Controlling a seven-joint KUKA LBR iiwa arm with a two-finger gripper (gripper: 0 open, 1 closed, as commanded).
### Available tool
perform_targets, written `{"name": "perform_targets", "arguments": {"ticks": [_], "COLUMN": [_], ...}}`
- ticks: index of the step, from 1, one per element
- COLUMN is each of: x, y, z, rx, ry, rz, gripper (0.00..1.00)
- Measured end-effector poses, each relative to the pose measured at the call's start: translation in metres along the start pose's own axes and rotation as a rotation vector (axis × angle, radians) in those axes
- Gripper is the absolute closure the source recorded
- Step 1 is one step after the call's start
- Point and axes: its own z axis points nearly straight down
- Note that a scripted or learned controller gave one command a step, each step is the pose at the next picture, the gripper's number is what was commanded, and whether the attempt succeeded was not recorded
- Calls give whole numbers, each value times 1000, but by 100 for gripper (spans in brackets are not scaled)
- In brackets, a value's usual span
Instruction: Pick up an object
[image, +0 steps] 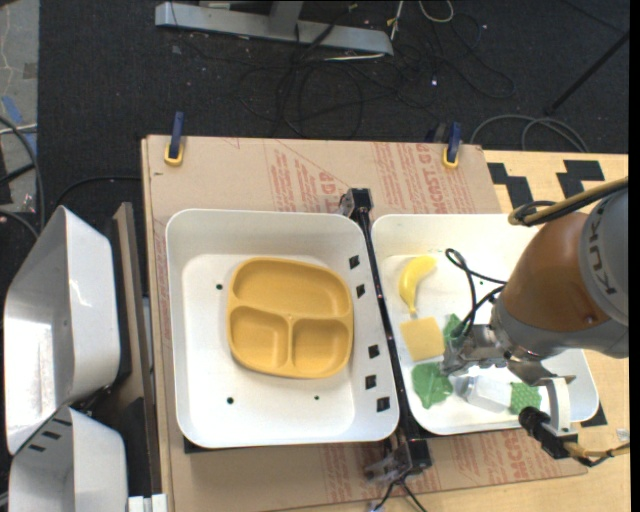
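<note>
We're hovering the gripper (462, 366) low in the right bin (580, 400); can't tell its state. Nearest obj, the green piece (431, 384), is lying just beside it at approx 8 o'clock, w/ the yellow block (422, 338) at 10.

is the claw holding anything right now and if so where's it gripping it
Cannot be told. The claw sits low in the right bin beside a green item, with nothing visibly held.
</note>
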Motion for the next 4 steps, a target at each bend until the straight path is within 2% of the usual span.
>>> {"name": "perform_targets", "arguments": {"ticks": [2, 3, 4], "x": [1, 61, 108], "y": [0, 24, 39], "z": [-116, -120, -113], "rx": [-6, -3, -1], "ry": [-4, -1, -1], "rz": [-8, -13, -13], "gripper": [100, 100, 100]}}
